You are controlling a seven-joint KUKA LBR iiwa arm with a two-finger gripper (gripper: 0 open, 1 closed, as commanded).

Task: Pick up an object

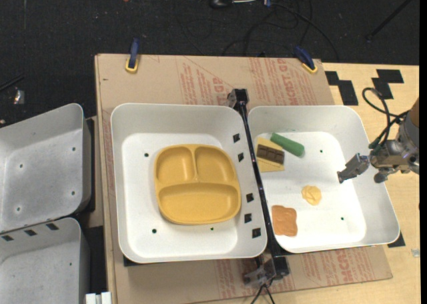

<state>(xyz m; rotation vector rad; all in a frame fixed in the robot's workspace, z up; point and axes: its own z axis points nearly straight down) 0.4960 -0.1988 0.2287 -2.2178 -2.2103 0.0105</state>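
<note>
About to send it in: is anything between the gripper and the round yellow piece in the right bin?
Nothing visible. The gripper sits over the right bin, and only bare white floor lies between it and the round yellow piece.

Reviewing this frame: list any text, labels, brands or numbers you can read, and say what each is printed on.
Red printing on the brown cardboard sheet under the bins: it runs upside down and at angles behind the bins and again along the front right edge, too blurred to quote.
Black-and-white square pattern at the bench's right rear: a marker, no words.
The yellow divided plate, the food pieces, the two white bins and the gripper carry no legible text.
</note>
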